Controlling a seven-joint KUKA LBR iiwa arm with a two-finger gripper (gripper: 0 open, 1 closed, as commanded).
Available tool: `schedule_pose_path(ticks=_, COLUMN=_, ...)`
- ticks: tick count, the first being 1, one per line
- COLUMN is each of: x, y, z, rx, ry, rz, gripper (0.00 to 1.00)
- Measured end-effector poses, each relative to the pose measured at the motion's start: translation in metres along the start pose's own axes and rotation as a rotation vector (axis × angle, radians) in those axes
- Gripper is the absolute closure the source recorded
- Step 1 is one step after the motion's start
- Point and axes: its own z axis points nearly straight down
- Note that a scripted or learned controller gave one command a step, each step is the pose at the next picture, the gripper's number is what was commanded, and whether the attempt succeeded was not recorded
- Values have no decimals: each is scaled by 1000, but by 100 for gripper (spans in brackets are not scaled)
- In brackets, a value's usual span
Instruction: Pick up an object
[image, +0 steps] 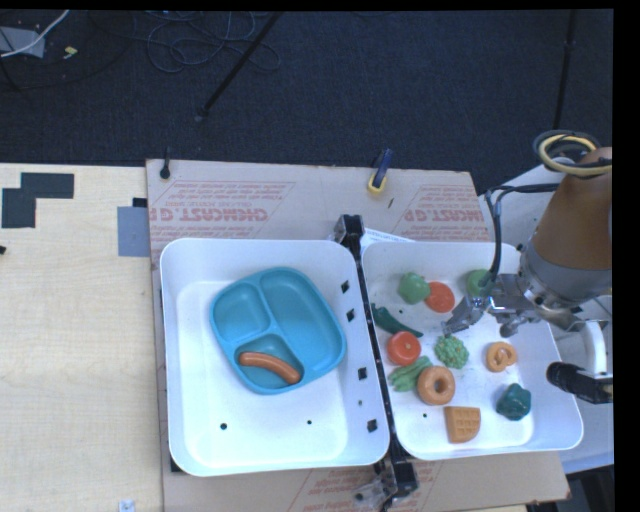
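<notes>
Camera view: end effector (478, 312) over right bin (560, 440), finger state indiscernible, green toy (477, 281) half hidden.

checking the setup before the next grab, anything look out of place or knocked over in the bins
Nothing stands out. The blue tray lies flat in the left bin with a sausage in one compartment. The toy foods, including a donut and a tomato, lie loose inside the right bin, none spilled over its rim.

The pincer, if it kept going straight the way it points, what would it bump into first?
Probably the green broccoli-like toy, just beyond the pincer, in the right bin. Depth is unclear from above, so it might meet the bin floor first.
</notes>
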Motion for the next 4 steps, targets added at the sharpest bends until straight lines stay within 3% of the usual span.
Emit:
schedule_pose_path(ticks=1, x=0, y=3, z=-6, rx=-12, ry=-2, rz=-2, gripper=0)
schedule_pose_path(ticks=2, x=-6, y=-4, z=53, rx=-7, ry=-1, rz=-2, gripper=0)
schedule_pose_path(ticks=3, x=-4, y=-1, z=102, rx=-18, ry=-1, rz=-1, gripper=0)
schedule_pose_path(ticks=4, x=-5, y=0, z=89, rx=-21, ry=0, rz=3, gripper=100)
